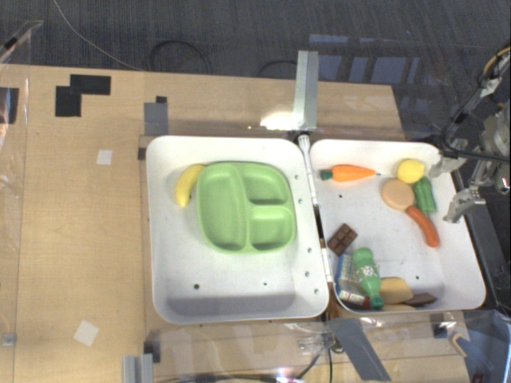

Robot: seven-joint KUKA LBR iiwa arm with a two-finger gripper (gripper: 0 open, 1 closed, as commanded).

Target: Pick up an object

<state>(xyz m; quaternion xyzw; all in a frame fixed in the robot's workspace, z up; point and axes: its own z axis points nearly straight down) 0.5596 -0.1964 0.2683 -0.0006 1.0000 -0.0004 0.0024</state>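
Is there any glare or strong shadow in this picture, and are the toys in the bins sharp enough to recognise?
Camera view: a bright glare patch sits on the bench just behind the bins; the green tray casts a soft shadow on the left bin; the carrot and banana are sharp enough to recognise; the pile around the green bottle is harder to read.

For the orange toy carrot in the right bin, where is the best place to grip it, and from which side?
Probably grip the orange toy carrot at mid-body from straight above, fingers closing across its narrow width. It lies flat and lengthwise, apart from neighbours, green stem left.
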